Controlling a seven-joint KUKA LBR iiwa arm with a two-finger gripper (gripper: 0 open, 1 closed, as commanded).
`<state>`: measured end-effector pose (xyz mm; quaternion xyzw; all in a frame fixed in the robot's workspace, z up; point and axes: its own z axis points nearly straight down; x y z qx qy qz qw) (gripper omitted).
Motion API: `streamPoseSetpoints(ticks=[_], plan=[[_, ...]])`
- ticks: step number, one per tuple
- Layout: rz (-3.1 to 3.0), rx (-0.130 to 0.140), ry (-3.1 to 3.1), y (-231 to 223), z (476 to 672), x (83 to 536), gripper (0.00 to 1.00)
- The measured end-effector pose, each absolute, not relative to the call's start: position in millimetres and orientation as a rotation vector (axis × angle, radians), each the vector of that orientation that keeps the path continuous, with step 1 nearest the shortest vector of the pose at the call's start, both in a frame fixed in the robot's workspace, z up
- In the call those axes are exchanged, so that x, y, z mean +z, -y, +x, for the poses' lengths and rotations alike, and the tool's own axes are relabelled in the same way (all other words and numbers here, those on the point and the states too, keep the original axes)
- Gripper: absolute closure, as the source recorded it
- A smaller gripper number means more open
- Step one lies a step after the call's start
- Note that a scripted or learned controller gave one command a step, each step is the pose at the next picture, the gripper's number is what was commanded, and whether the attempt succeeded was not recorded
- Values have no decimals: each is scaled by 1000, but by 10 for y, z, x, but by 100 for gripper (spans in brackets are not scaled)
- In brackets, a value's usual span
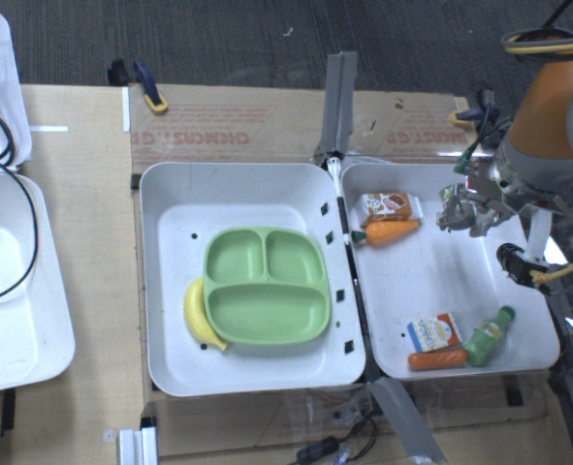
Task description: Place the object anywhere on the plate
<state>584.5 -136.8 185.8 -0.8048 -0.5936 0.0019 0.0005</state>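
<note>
The gripper [472, 211] hung over the upper right part of the right bin [431, 289], below the orange band of the arm [548, 114]. Whether its fingers were released or clenched could not be told from this slanting view — they blurred into a grey cluster, and nothing showed between them.

Which thing the task meant could not be told. Nearest the gripper lay the carrot [391, 231], to its left and a little lower in the frame, apart from it, at the upper left of the right bin. Its long axis ran nearly level across the frame, tilted slightly, with the green end pointing left toward the wall between the bins and the orange tip pointing right toward the gripper. Just above it, touching or nearly so, lay a small packet [387, 204] in white and brown.

Counted — two white bins, one plate, one banana, one carrot, two packets, one sausage, one bottle. The green plate [267, 287], with three compartments, sat in the middle of the left bin [170, 211]. The banana [200, 316] curved along the plate's lower left edge, touching it, its long axis running roughly up and down the frame. In the lower right of the right bin lay a second packet [433, 334], a red sausage [437, 359] just below it lying nearly level, and a green bottle [488, 337] beside both, slanting up to the right.
</note>
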Motion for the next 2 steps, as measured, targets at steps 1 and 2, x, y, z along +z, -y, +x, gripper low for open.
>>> streamPoseSetpoints(ticks=[1,2], plan=[[-2370,3,2061,238,6053,1908,100],[-2491,5,1914,-112,6179,1904,100]])
